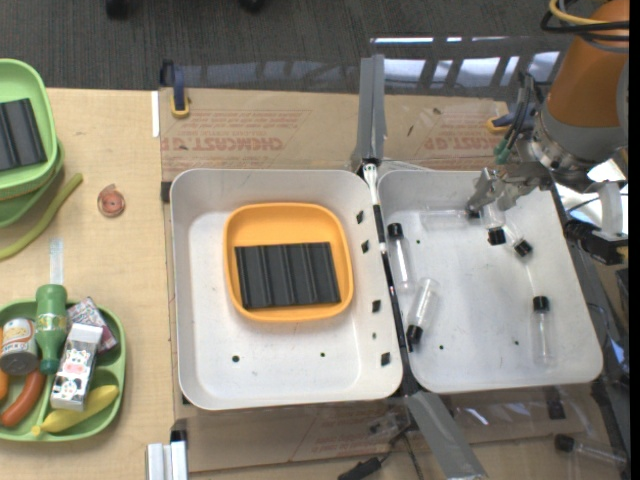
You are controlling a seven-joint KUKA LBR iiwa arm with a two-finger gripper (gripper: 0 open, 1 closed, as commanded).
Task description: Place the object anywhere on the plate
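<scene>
Tubes: several clear tubes with black caps lie scattered on the floor of the right bin, one along its left wall, others near its right side.
Plate: an orange plate with a dark ribbed insert sits in the left bin, well apart from the tubes.
Hand: the hand hangs over the right bin's far right corner, just above a tube; open or closed, I cannot tell.
Arm: an orange band shows above the wrist.
Bench: green trays of toy food rest at the left.
</scene>
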